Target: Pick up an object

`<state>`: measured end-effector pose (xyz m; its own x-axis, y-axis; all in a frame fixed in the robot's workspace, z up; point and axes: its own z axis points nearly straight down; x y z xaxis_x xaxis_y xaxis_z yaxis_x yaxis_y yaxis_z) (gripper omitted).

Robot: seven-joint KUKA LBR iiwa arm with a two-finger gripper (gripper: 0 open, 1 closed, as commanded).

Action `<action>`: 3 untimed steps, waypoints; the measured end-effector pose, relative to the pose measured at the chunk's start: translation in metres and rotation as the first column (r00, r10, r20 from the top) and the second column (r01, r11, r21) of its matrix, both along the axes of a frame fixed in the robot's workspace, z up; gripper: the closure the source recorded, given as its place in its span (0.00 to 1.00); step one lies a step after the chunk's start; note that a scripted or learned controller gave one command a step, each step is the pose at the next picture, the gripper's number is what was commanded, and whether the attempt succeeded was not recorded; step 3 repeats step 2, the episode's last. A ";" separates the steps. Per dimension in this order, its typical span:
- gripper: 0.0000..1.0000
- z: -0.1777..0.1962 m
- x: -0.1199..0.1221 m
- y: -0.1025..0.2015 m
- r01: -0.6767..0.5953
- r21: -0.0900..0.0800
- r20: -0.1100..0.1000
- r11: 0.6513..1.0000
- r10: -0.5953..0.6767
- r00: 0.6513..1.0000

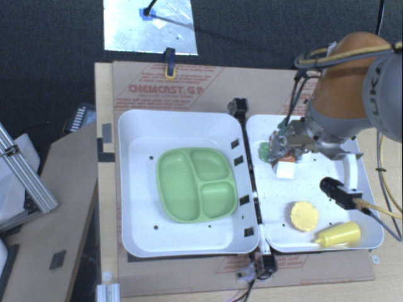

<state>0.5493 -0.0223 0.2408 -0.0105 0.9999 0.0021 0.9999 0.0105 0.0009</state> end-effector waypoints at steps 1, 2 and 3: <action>1.00 0.003 0.001 0.049 0.000 0.000 0.000 1.000 0.000 1.000; 1.00 -0.006 -0.009 0.104 0.000 0.000 0.000 1.000 0.000 1.000; 1.00 -0.006 -0.009 0.104 0.000 0.000 0.000 1.000 0.000 1.000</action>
